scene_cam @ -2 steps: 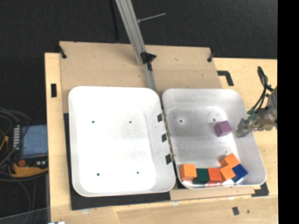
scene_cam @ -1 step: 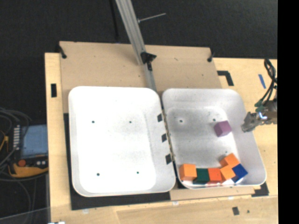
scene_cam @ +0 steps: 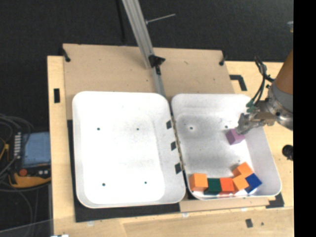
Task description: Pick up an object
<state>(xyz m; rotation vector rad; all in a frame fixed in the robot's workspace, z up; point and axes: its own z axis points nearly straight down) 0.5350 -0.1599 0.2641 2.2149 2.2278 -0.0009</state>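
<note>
Two shallow white bins sit side by side on the wooden bench. Using the right bin (scene_cam: 256, 147) as the landmark, six blocks lie inside it. One purple block (scene_cam: 235, 136) sits near its far right wall, directly at the tip of the gripper (scene_cam: 244, 126); whether the fingers are spread or closed around the block cannot be told from this angle. Five more blocks crowd the bin's near edge: three orange blocks (scene_cam: 199, 181) (scene_cam: 226, 184) (scene_cam: 242, 174), one green block (scene_cam: 214, 185) between two of them, and one blue block (scene_cam: 253, 181) at the near right corner. The left bin (scene_cam: 79, 147) lies just beside the right bin, their rims touching.
</note>
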